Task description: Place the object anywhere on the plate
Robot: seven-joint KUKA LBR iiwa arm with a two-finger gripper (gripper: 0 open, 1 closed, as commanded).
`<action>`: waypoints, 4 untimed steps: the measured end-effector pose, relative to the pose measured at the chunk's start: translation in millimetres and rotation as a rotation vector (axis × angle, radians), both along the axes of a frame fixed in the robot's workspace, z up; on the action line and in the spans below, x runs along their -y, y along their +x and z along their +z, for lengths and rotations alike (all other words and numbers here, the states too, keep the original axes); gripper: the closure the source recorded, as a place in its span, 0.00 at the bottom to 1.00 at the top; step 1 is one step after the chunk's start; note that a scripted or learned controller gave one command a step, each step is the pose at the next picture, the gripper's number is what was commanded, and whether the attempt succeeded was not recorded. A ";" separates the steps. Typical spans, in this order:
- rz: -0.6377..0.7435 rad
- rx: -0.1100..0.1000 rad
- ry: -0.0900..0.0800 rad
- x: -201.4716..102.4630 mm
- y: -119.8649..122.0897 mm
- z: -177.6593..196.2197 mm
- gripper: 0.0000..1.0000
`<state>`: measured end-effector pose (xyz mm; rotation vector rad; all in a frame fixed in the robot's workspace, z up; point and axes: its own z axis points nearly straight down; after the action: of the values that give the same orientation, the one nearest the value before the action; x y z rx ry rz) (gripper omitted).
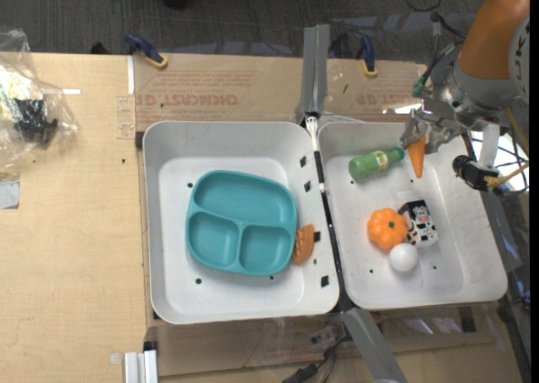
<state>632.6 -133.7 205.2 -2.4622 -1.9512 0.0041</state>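
The end effector [418, 139] pinches a carrot [417, 158] over the right bin [472, 284], beside a green bottle [374, 163], pumpkin [386, 228] and white ball [403, 257]. The teal plate [240, 223] sits in the left bin [168, 204], a bread piece [303, 243] touching its edge, on the cardboard-covered bench [67, 247].

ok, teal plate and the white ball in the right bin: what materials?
Teal plate: looks like molded hard plastic, smooth with a slight sheen, three formed compartments with rounded rims. White ball: smooth and matte, likely plastic or foam; too small to tell which.
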 end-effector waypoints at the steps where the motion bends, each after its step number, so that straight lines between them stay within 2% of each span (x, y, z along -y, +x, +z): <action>1: 0.077 -0.001 0.001 -98.4 -62.5 26.9 1.00; 2: 0.020 -0.004 0.000 -156.2 -75.1 5.7 1.00; 3: 0.147 -0.003 0.000 -224.8 -91.5 -14.9 1.00; 4: 0.132 -0.002 -0.001 -273.6 -71.8 -23.6 1.00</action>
<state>560.8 140.0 181.6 -2.3278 -2.1084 0.0076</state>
